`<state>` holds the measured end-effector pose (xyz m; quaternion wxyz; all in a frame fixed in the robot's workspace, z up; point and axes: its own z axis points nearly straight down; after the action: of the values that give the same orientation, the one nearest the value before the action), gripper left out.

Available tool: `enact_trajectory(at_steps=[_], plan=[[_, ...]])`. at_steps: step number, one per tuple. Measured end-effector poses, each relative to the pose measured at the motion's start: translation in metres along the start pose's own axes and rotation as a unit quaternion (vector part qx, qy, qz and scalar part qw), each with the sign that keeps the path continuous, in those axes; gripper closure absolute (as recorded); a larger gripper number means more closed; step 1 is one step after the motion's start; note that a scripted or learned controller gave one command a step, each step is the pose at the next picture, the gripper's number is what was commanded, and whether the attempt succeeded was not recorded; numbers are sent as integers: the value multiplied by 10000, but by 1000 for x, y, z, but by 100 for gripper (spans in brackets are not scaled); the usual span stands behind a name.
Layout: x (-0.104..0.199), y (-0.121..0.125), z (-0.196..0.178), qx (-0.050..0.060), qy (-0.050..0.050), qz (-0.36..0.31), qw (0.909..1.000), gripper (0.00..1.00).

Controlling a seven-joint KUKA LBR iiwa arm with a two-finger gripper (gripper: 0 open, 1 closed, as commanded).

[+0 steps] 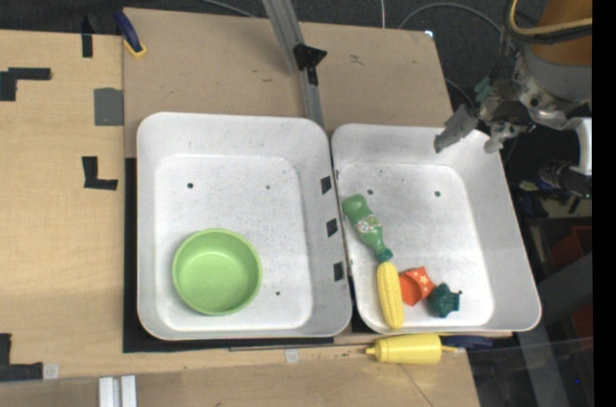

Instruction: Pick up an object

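1. The gripper (472, 131) is seen at the far right corner of the right bin (500, 203), above its rim; whether it is spread or pressed together cannot be told, and nothing is seen between its tips.
2. It is carried high and off to the side, probably so that the bin floor is left unobstructed before a descent.
3. Candidate objects are clustered at the near side of the right bin: a green bottle (366, 226) lying tilted, a yellow corn cob (390, 293) just below it, an orange piece (416, 285) beside the cob, a dark green toy (444, 300) to the right.
4. The cob and the orange piece are touching or nearly so; the bottle's neck almost meets the cob's tip.
5. Open floor is left in the far half of the right bin, so approach from above is judged easy.
6. The cob lies near the near rim; finger room there is judged tight.
7. A green bowl (217, 271) sits alone in the left bin (154, 145), near left.
8. A yellow bottle (408, 349) lies outside, against the near rim.
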<state>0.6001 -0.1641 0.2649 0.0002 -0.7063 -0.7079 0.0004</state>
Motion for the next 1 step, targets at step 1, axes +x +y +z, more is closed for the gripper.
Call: enact_trajectory(at_steps=[1], plan=[[0,0,0,0,0,0,10000,0]])
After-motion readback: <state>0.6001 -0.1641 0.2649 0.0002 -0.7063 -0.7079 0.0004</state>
